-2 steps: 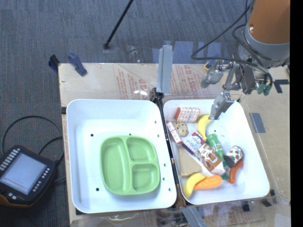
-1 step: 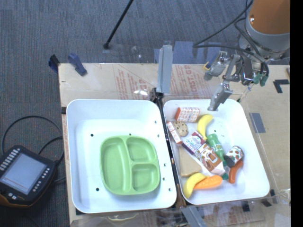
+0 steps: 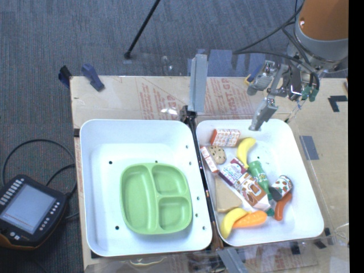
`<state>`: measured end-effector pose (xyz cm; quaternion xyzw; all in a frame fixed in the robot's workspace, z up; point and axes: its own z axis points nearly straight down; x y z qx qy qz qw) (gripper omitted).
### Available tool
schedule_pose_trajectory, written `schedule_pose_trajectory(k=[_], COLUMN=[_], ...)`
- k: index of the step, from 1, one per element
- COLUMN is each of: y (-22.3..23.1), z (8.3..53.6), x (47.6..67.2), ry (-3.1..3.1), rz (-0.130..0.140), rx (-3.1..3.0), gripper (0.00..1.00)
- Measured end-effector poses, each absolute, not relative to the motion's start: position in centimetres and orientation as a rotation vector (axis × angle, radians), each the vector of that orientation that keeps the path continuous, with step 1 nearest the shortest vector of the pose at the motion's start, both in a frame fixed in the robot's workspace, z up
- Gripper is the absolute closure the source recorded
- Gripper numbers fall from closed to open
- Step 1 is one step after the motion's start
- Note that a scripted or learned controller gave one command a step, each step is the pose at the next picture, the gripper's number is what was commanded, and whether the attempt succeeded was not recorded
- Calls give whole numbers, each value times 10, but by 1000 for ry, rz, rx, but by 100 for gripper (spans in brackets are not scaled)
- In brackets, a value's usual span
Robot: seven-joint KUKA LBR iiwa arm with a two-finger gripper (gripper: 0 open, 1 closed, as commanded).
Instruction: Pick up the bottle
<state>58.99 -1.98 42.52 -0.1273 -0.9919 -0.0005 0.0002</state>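
Lying among soft toy food in rt bin (image 3: 296, 147), slim green bottle (image 3: 259, 172); jaws (image 3: 263, 114) state can't tell.

The bench (image 3: 142, 98) is topped with brown cardboard printed in red. Two white bins sit on it side by side, touching along their inner edges. The right bin (image 3: 296, 147) lies just below and beside the gripper (image 3: 263, 117), its far rim under the fingertips. The left bin (image 3: 96, 152) lies well to the gripper's left. A grey upright post (image 3: 198, 84) stands between the bins at their far edge, left of the gripper.
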Motion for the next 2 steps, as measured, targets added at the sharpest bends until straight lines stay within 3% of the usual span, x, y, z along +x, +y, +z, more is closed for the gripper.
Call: schedule_pose_trajectory(k=[1, 2], y=[67, 128], z=[437, 437], x=[579, 531], ry=[-3107, -3115], rz=[-2, -2], rx=[-480, -416], gripper=[0, 0])
